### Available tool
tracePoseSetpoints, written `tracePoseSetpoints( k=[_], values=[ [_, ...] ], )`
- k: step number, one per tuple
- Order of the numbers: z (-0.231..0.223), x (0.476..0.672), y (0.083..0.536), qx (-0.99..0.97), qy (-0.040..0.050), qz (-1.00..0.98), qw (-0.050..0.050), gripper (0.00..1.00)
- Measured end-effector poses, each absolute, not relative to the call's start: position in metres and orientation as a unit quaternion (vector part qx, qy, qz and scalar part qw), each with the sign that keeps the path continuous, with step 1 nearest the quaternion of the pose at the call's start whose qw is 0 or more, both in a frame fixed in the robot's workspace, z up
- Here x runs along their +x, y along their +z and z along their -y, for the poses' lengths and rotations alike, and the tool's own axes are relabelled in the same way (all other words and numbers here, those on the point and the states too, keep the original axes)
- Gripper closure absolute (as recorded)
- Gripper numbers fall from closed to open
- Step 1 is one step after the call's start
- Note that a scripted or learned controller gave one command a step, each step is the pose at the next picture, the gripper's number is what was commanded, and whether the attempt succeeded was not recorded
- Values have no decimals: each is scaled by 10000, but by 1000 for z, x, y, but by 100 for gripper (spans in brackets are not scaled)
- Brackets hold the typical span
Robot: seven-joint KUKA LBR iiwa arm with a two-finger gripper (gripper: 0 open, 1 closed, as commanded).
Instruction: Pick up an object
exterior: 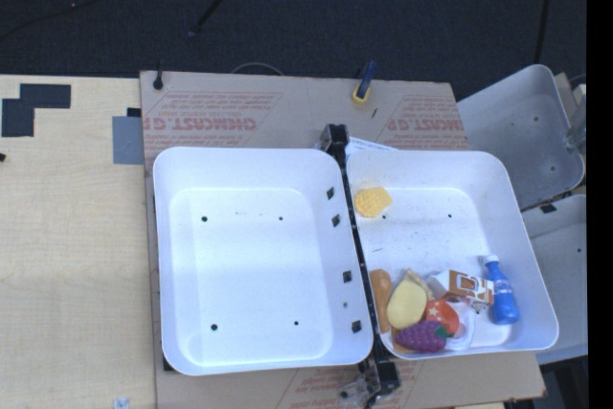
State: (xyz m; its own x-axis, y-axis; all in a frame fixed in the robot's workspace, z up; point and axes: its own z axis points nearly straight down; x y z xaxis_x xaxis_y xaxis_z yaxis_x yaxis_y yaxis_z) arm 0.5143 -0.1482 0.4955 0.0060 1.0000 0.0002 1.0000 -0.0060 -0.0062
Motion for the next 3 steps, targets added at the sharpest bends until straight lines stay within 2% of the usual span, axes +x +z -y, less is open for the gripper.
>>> tracePoseSetpoints(
  k=[1, 3],
  values=[
    [146, 474, 532, -7069, -2, 7073, -2, 100],
    [214, 477, 537, -7072, 6, 7070, 1, 100]
  ],
)
